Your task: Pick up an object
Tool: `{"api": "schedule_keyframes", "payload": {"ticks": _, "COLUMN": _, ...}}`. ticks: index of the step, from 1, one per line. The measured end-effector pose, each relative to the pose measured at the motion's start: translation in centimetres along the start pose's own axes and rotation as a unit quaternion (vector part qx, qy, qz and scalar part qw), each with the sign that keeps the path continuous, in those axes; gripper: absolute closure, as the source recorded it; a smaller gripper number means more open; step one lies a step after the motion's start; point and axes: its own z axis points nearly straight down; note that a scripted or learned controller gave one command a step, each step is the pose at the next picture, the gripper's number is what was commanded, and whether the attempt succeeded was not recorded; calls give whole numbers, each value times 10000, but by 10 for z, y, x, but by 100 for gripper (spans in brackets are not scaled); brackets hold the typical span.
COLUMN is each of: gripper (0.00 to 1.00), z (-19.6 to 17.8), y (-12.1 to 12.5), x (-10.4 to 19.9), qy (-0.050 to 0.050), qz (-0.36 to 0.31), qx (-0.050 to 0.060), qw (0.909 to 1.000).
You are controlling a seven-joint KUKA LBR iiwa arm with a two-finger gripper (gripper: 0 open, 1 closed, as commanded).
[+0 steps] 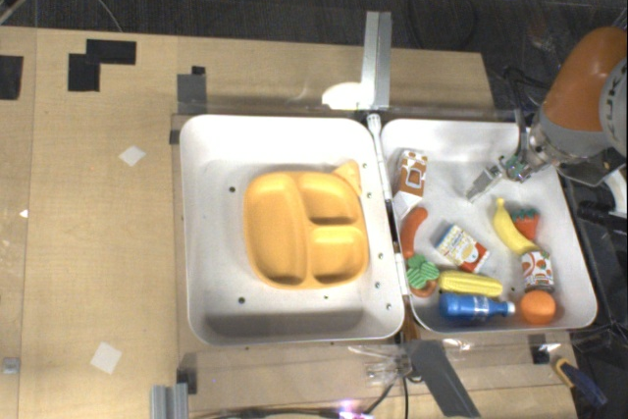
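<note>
Hand (488, 180) hovers spread and unladen over the right bin (579, 309), above the banana (507, 227). Approach step, I judge; next it must descend and close around the banana.

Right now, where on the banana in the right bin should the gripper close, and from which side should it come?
Probably across the banana's middle, coming straight down. It lies flat, its long axis running up-left to down-right, so fingers should straddle its narrow width. The strawberry touches its right side, leaving little room there; the left side has bare bin floor.
</note>
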Motion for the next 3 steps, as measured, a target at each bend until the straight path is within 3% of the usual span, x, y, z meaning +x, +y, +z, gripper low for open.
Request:
{"api": "schedule_keyframes", "payload": {"ticks": 1, "gripper": 0, "z": -16, "y": 39, "x": -4, "qy": 13, "qz": -125, "qx": 35, "qw": 9999}}
{"api": "schedule_keyframes", "payload": {"ticks": 2, "gripper": 0, "z": -85, "y": 34, "x": -19, "qy": -23, "qz": -1803, "qx": -12, "qw": 9836}}
{"api": "schedule_keyframes", "payload": {"ticks": 3, "gripper": 0, "z": -64, "y": 48, "x": 77, "qy": 21, "qz": -1506, "qx": -4, "qw": 9886}}
